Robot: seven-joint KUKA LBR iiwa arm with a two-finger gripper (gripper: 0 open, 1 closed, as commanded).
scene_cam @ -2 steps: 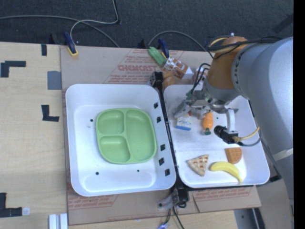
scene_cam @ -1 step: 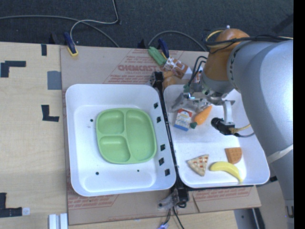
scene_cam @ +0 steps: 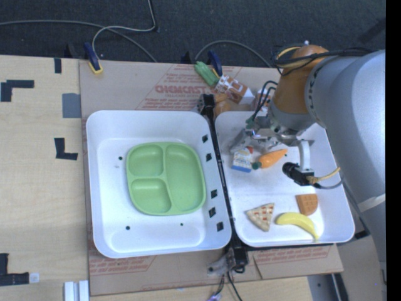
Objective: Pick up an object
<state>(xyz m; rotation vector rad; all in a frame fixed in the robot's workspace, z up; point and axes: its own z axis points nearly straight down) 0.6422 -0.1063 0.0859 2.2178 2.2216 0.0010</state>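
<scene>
Arm: you have the grey arm point(scene_cam: 354, 115) reaching in from the right, its orange band point(scene_cam: 293, 91) above the far end of the right bin point(scene_cam: 285, 196).
Gripper: the gripper point(scene_cam: 249, 142) is low over the far left part of the right bin, close to the divider between the two bins.
Gripper state: you cannot tell from this angle how far open it is. Nothing can be seen in its grip.
Nearest things: a small blue and white box point(scene_cam: 242, 162) lies just at the gripper's tip, on its near side. An orange carrot point(scene_cam: 272, 159) lies just beside the box, to its right, tilted with its thick end up toward the arm. Whether the gripper touches either one is not clear.
Near end of right bin: a tan wedge point(scene_cam: 261, 216) with a grid pattern, a yellow banana point(scene_cam: 299, 223) just to its right, and an orange-brown square point(scene_cam: 306, 203) just above the banana. All three sit well apart from the gripper.
Left bin: the left bin point(scene_cam: 100, 137) holds a green divided plate point(scene_cam: 166, 177), lying flat near its middle, three compartments showing.
Behind the bins: on the cardboard sheet point(scene_cam: 144, 86) you see a green object point(scene_cam: 205, 74) and a small brown and white pack point(scene_cam: 230, 91), both outside the bins near the far corner of the divider.
Pick status: every item in the right bin rests on the bin floor; none is lifted.
</scene>
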